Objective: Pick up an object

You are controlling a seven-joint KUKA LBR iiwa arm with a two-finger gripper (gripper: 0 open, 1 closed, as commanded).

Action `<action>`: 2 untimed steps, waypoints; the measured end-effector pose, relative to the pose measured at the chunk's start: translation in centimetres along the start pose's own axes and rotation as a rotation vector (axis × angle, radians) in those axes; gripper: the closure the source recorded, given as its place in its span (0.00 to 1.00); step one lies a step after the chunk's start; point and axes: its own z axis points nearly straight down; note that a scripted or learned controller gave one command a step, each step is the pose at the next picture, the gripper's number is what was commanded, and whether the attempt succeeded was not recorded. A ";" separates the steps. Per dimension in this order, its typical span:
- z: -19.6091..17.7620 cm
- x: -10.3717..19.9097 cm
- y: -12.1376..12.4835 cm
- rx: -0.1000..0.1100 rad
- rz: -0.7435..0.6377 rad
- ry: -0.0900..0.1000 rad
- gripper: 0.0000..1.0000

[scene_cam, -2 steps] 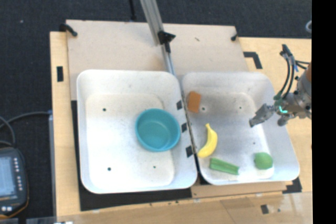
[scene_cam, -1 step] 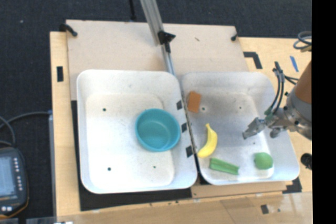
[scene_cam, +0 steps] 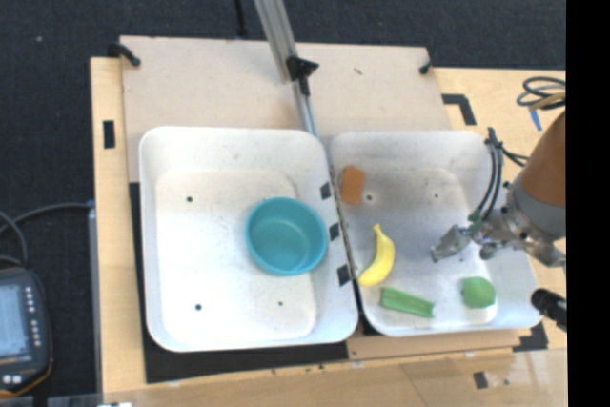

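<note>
bench [scene_cam: 112,205]: wooden top bearing two shallow white bins side by side; items listed near to far.

right bin [scene_cam: 405,146], near edge: green long piece [scene_cam: 407,302], lying flat, tilted a little, close to the near wall; green round piece [scene_cam: 478,292], to its right, apart from it, near the bin's near right corner.

right bin, middle: banana [scene_cam: 377,257], yellow, curved, lying against the left wall, its near end just beside the left end of the green long piece; gripper [scene_cam: 448,249], at the end of the grey arm [scene_cam: 534,205] reaching in from the right, over the bin floor, right of the banana and just far-left of the green round piece; nothing shows between its fingers; whether they are spread or pressed together cannot be told.

left bin [scene_cam: 172,157], middle right: blue bowl [scene_cam: 286,235], upright, mouth up, close to the wall shared with the right bin.

right bin, far left: orange block [scene_cam: 352,185], small, beside the left wall, well apart from the banana.

far side: metal rail [scene_cam: 272,5], slanting from the far edge of the view down to the gap between the bins; pale board [scene_cam: 219,81] under the far edges of both bins.
</note>
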 end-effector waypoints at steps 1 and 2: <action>5.0 -0.1 0.1 -0.005 0.001 -0.001 0.00; 3.8 -0.2 0.2 -0.009 0.005 -0.001 1.00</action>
